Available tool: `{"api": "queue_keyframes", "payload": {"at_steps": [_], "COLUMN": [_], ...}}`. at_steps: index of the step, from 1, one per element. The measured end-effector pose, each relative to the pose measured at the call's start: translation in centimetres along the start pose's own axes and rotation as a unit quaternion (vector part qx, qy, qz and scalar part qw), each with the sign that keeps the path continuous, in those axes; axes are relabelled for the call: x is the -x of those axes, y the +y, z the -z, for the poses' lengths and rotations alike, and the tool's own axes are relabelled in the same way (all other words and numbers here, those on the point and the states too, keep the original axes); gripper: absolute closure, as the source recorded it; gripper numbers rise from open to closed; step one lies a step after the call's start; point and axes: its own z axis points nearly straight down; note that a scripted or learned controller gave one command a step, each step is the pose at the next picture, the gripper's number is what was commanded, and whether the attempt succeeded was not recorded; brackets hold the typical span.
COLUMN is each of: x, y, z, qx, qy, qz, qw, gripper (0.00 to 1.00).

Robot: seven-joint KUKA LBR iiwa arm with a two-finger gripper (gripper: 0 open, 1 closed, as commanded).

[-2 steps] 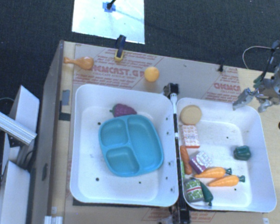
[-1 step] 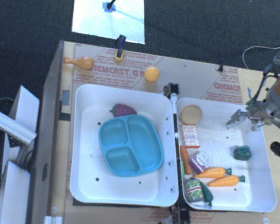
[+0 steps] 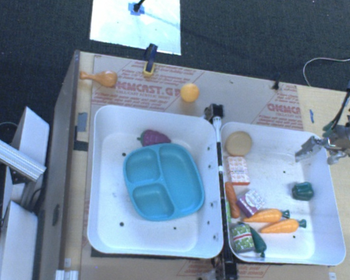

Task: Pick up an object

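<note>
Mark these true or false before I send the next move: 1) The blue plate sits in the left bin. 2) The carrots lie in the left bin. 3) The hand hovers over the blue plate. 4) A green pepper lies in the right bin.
1) True: the blue plate sits in the left bin.
2) False: both carrots lie in the right bin.
3) False: the hand is at the right bin's upper right edge.
4) True: the green pepper lies there, apart from the other items.

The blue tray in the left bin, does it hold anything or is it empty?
Empty. All three compartments of the blue tray show bare blue plastic; the purple item lies outside it, beside its far edge.
</note>
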Motion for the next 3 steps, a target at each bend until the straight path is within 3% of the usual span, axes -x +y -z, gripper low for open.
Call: {"api": "queue_keyframes", "payload": {"at_steps": [1,2,3], "x": [-0.1,0.0,-0.1], "y": [-0.6,-1.2,-3.7], "z": [-9.5,-4.8,-6.2], "qx": [-0.002,0.0,-0.001], "qy": [0.001,0.0,0.001], "qz": [0.0,0.0,0.0], "qw": [1.0,1.0,1.0], "gripper": [0.0,0.0,0.0]}}
